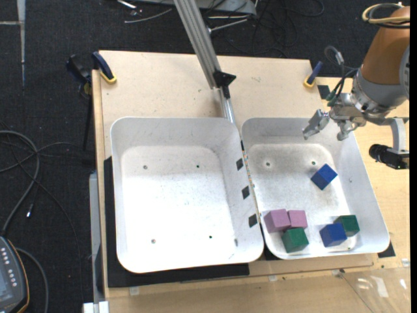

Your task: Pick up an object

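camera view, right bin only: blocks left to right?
In the right bin: purple block → pink block → lone blue block → second blue block → green block. A darker green block sits below the purple/pink pair, so I left it out.

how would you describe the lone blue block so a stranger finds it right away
Look in the right bin, the one that holds all the blocks. The blue block lies alone near its middle, turned like a diamond, below the gripper. The other blue block sits at the near edge against a green block.
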`<state>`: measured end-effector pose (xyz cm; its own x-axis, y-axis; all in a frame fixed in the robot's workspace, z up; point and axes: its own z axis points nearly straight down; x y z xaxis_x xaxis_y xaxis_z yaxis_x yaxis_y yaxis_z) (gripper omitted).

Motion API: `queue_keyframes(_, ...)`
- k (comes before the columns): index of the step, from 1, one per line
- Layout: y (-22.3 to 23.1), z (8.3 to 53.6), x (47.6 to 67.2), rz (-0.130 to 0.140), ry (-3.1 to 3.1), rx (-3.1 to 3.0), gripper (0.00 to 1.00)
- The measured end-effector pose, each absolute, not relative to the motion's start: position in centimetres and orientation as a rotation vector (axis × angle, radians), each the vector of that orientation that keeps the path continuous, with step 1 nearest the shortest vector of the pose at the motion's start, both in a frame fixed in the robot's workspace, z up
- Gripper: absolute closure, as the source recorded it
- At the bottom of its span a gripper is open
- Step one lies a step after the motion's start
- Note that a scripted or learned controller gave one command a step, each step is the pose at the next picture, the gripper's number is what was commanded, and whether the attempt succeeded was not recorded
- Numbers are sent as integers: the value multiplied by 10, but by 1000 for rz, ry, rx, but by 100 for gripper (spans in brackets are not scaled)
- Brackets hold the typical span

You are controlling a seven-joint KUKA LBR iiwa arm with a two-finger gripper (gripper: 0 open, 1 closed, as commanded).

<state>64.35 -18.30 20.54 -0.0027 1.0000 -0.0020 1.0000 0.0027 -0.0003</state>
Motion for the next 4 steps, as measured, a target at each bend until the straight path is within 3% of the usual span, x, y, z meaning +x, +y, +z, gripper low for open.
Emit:
queue_keyframes(1, -179, 133, 584, -4, 2222, 2225, 0)
queue_keyframes(2, -184, 122, 577, 20, 2209, 2198, 0)
queue_keyframes(3, -207, 116, 594, 21, 2203, 2189, 0)
queue_keyframes(4, -208, 101, 595, -3, 2221, 2225, 0)
